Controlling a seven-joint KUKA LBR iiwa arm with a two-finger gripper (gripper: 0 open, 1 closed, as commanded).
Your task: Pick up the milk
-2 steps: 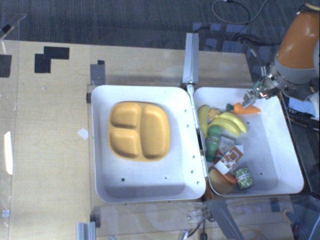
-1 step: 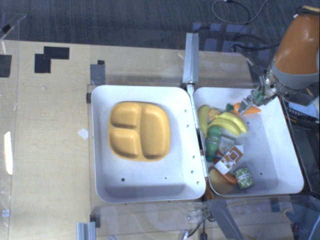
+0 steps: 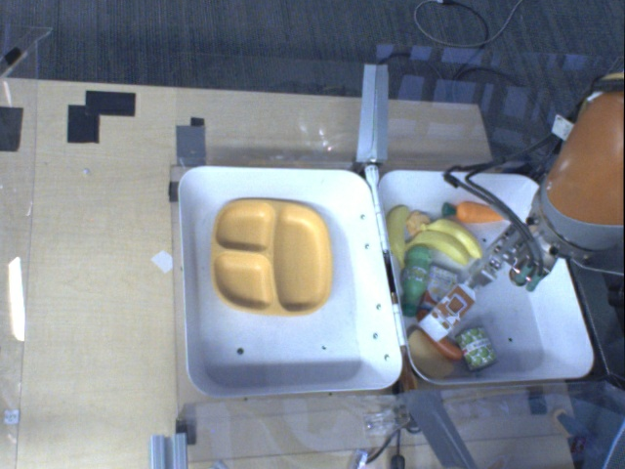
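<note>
Pale wood counter (image 3: 98, 262), two glossy white bins. Right bin (image 3: 547, 340) has a boxy milk carton (image 3: 447, 313) by its left wall; end effector (image 3: 510, 260) above, grip unclear.

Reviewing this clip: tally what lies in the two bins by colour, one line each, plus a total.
Yellow: 2, the divided tray in the left bin and the bananas in the right bin.
Orange: 1, the carrot.
Green: 2, the bottle and the small box.
Brown and white: 1, the milk carton.
Tan: 1, a rounded item.
Total: 7.
</note>
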